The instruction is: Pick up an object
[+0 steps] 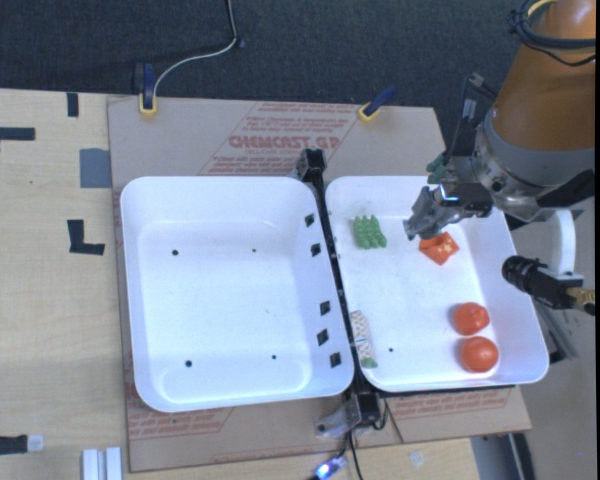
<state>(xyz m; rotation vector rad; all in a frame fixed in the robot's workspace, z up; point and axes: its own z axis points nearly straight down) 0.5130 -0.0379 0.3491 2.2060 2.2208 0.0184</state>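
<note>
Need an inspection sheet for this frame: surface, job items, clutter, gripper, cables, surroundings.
Surface: two white bins on a cardboard sheet; left bin with bare floor, right bin holds the items.
Job's things: green piece near the divider; orange-red block; two red round items at the near right; a pale printed packet by the divider.
Clutter: nothing seen.
Gripper: gripper low over the right bin, just beside the block; a grasp cannot be confirmed.
Cables: white cable across the dark floor behind.
Surroundings: clamps on the cardboard's far edge; black tape marks on the wooden bench.
</note>
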